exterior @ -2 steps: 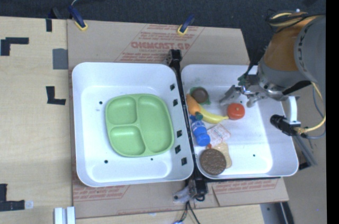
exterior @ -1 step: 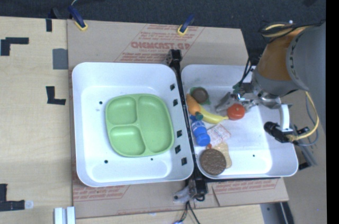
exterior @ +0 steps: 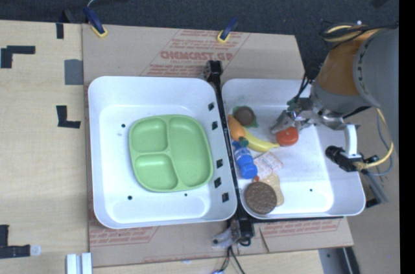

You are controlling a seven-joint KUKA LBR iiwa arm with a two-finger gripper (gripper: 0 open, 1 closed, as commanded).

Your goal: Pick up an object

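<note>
Gripper (exterior: 290, 125): low inside the right bin (exterior: 324, 192), fingers closed around a red tomato (exterior: 287, 135), which sits between the fingertips close to or on the bin floor; whether it has left the floor cannot be told. Landmark for what follows: the tomato. Banana (exterior: 261, 144): just beside the tomato on its left, one end nearly touching it. Orange carrot (exterior: 237, 128): further left of the tomato, against the bin's left wall. Brown kiwi-like fruit (exterior: 244, 115): up and left of the tomato. Blue bottle (exterior: 245, 163): down and left of the tomato, beyond the banana. Clear wrapper (exterior: 269, 164) and brown round cookie (exterior: 260, 197): below the tomato, towards the near rim. Left bin (exterior: 107, 137): well apart to the tomato's left, holding a green divided plate (exterior: 172, 153). Risks, as judgement: the tomato is round and smooth, so a shallow or off-centre pinch could let it squirt out on lifting; a fingertip could also snag the banana's end and drag it along.
</note>
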